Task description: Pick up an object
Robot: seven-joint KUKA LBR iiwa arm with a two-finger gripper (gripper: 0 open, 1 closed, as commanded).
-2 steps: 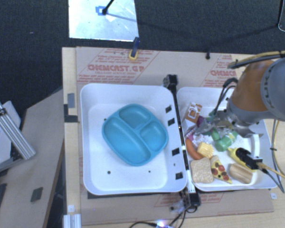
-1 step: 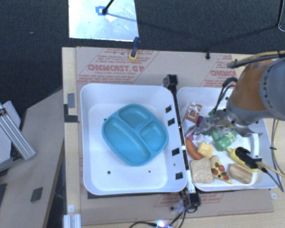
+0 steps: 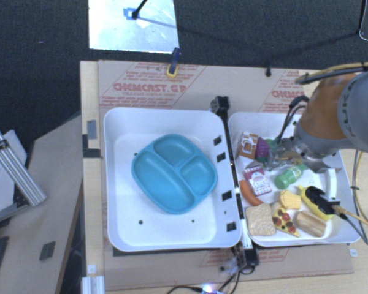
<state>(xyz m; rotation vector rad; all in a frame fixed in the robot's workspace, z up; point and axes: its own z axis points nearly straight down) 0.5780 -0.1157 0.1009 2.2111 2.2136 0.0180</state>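
Note:
The right bin [image 3: 340, 164] holds several toy foods: a small carton [image 3: 248, 144], purple grapes [image 3: 264, 149], a green piece [image 3: 288, 176], a pink and white box [image 3: 257, 183], an orange sausage [image 3: 248, 193], a bread slice [image 3: 260, 220], a pizza slice [image 3: 285, 220], a cheese wedge [image 3: 289, 199], a banana [image 3: 314, 201] and a bread roll [image 3: 310, 223]. My gripper [image 3: 284, 154] is low in this bin, just right of the grapes and above the green piece. The wrist hides its tip.
The left bin [image 3: 119, 225] carries a blue divided plate [image 3: 173, 172]. A black clip-lined divider [image 3: 227, 164] separates the two bins. The grey and orange arm [image 3: 337, 112] crosses the right bin's far right side. A yellow clamp [image 3: 172, 71] sits behind the bins.

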